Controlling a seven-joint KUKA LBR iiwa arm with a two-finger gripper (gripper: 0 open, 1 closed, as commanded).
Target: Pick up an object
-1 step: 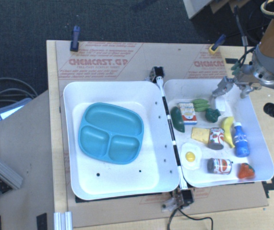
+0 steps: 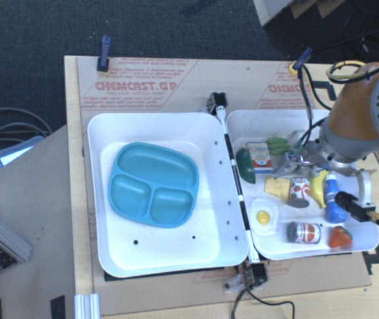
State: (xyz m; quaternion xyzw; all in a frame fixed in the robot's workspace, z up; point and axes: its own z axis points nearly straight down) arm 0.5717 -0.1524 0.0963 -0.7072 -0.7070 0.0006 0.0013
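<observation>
Around our gripper (image 2: 300, 159), whose grasp we cannot tell, crowd a red-white can (image 2: 300, 192) at six o'clock and a banana (image 2: 318, 188) beside it.

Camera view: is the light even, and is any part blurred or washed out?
Camera view: light is fairly even; the left bin casts a thin shadow at its lower edge. The white right bin looks bright, slightly washed out. The blue plate is sharp; the small items under the arm look soft.
</observation>
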